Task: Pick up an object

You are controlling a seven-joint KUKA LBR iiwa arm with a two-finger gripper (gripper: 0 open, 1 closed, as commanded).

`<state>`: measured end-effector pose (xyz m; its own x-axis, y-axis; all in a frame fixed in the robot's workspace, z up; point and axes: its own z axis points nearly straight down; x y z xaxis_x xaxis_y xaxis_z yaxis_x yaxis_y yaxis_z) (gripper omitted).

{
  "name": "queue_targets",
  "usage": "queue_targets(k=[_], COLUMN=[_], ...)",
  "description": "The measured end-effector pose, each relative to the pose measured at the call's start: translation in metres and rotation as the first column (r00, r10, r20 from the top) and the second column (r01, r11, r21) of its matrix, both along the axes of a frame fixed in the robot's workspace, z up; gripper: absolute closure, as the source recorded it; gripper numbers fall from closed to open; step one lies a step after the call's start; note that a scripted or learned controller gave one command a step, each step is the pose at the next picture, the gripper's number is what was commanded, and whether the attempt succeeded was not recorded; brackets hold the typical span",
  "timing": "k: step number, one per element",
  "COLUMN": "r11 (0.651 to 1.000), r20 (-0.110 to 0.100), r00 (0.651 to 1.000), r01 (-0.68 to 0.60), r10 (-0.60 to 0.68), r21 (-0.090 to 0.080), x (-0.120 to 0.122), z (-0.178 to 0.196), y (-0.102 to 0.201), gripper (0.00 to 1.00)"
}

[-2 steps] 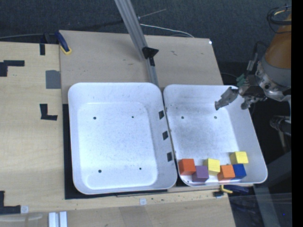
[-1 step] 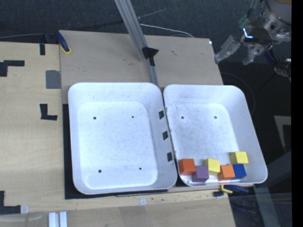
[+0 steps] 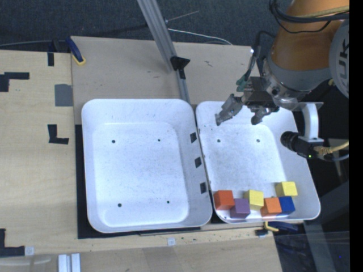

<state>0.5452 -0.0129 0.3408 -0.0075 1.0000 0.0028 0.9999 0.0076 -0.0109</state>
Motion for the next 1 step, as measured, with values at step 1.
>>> queue_targets(k=[1], r11=[1.000], r20=[0.003], r00=[1.000], r01=[0.005], r10=[-0.005], r21=[-0.003], x=[-0.0135], z=[-0.0530], y=[0.0242], gripper=[0.00])
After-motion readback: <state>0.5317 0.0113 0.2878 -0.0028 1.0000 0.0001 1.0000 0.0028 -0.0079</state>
